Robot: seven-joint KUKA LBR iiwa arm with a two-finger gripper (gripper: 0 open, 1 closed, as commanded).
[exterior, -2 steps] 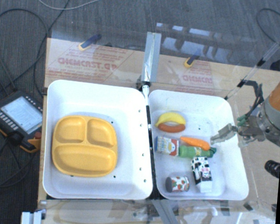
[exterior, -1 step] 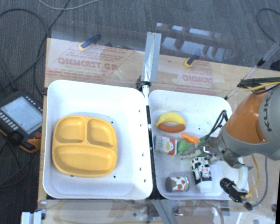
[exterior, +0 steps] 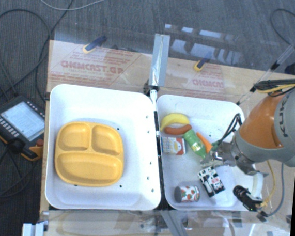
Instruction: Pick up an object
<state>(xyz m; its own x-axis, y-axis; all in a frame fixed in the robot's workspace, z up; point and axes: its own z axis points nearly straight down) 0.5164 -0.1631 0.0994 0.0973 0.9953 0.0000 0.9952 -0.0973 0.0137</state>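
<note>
Where arm hangs: gripper (exterior: 217, 157) nr carton (exterior: 211, 180)

Yellow divided tray (exterior: 89, 153) in white left bin (exterior: 66, 99). Yellow banana (exterior: 173, 119), green bottle (exterior: 194, 143), orange carrot (exterior: 204, 142), black-and-white cow-patterned carton (exterior: 211, 180) in white right bin (exterior: 211, 106).

yellow tray (exterior: 89, 153) in L bin (exterior: 77, 95), pendant (exterior: 16, 123) nearby

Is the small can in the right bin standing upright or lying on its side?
Lying on its side. The can shows its long printed wall, with a round end facing left.
</note>
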